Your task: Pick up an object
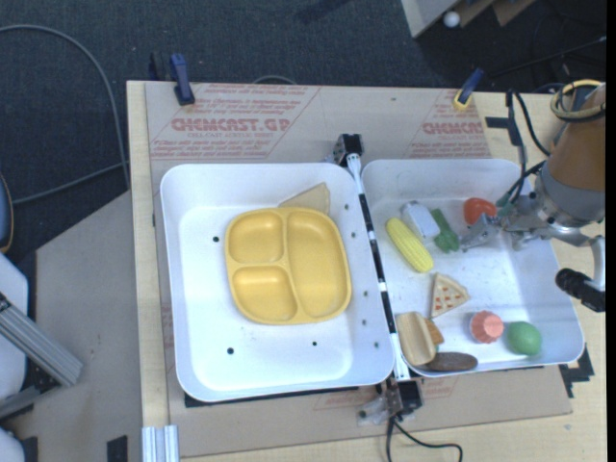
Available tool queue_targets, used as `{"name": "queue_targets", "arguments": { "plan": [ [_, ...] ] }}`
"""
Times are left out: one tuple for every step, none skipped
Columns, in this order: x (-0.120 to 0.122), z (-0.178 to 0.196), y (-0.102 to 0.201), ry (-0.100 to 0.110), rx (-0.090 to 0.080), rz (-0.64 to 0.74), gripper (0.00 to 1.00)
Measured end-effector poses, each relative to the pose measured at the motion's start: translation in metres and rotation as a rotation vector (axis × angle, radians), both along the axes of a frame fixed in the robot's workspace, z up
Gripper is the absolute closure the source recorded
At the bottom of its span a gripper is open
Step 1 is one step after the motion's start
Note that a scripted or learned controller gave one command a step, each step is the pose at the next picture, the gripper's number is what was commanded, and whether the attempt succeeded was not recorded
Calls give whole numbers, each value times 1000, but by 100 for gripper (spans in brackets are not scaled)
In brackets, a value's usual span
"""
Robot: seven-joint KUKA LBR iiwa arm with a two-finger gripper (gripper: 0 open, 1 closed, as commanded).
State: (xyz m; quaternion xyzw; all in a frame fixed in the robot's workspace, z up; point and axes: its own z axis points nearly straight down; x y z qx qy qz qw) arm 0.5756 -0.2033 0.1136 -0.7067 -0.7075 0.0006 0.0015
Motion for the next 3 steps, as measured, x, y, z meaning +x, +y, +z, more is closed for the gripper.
{"name": "queue_targets", "arguments": {
  "plan": [
    [67,-24,47,-11,-5,-3,0],
    [93,-26,37,-10,-3,1,0],
    [96,-11,37,-20,-6,3,100]
  ]
}}
